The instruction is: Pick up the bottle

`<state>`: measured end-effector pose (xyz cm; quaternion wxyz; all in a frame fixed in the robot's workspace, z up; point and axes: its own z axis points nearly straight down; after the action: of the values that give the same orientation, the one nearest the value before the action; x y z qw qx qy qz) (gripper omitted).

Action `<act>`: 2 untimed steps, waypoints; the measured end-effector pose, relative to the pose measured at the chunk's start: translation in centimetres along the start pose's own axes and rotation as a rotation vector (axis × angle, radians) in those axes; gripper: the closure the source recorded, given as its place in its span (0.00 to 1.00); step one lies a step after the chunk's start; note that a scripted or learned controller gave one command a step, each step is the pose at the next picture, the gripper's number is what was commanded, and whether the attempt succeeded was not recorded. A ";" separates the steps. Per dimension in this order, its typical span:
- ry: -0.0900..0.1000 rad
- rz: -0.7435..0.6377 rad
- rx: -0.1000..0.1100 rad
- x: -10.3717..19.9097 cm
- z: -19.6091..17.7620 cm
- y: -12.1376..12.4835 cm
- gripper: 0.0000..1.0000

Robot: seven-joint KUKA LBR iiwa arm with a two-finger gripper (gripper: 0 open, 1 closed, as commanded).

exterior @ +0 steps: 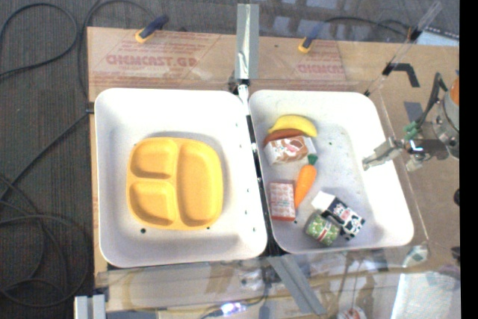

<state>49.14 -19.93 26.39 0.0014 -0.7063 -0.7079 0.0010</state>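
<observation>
A small green and dark round container (321,229), the closest thing to a bottle here, lies near the front of the right bin (373,116). It touches a black-and-white carton (344,217) on its right. My gripper (382,154) hangs over the right bin's right side, well up and to the right of the green container, with nothing seen in it. The arm behind it reaches in from the right edge.
The right bin also holds a banana (294,123), a wrapped snack (287,149), a carrot (305,183) and a small red packet (281,201). A yellow divided plate (177,181) sits in the left bin (112,116). A ridge where the bin walls meet separates the two.
</observation>
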 end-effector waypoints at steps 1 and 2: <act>0.000 0.000 0.000 0.0 0.0 0.0 0.00; 0.001 0.091 0.002 5.7 15.7 -0.8 0.00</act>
<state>48.24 -14.19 10.72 0.0027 -0.7378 -0.6750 0.0013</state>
